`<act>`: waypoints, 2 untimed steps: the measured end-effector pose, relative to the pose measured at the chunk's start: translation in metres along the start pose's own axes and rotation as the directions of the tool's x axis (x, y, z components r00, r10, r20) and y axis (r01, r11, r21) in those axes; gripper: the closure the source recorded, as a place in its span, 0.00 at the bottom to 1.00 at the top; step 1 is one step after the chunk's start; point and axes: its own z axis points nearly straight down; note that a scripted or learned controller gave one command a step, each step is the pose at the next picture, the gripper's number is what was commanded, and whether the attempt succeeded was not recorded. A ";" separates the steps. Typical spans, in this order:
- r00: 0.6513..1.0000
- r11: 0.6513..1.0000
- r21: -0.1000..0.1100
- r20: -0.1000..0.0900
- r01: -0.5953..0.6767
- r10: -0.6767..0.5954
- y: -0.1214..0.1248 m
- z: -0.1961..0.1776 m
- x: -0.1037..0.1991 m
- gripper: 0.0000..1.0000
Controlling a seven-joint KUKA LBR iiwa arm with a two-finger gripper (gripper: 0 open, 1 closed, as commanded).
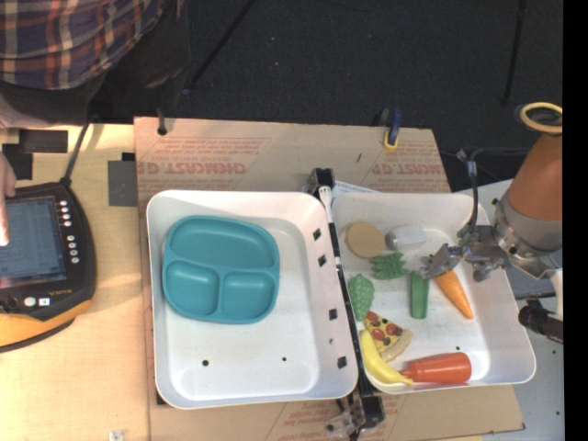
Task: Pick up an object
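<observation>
Fingers (443, 261) beside orange carrot (455, 294) in right bin (514, 356)

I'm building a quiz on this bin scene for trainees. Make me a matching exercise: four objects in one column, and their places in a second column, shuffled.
Objects:
1. teal divided plate
2. toy carrot
3. banana
4. tan round disc

Places:
A. right bin's near-left corner, beside the pizza slice
B. left bin, far-left part
C. right bin, far-left part
D. right bin, just below the gripper

Pairs: 1-B, 2-D, 3-A, 4-C
</observation>
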 end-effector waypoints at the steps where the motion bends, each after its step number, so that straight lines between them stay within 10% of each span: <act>1: 1.000 1.000 0.000 0.002 0.004 -0.004 0.016 0.105 0.007 0.00; 2: 1.000 1.000 0.001 0.000 -0.001 0.001 0.016 0.092 0.005 1.00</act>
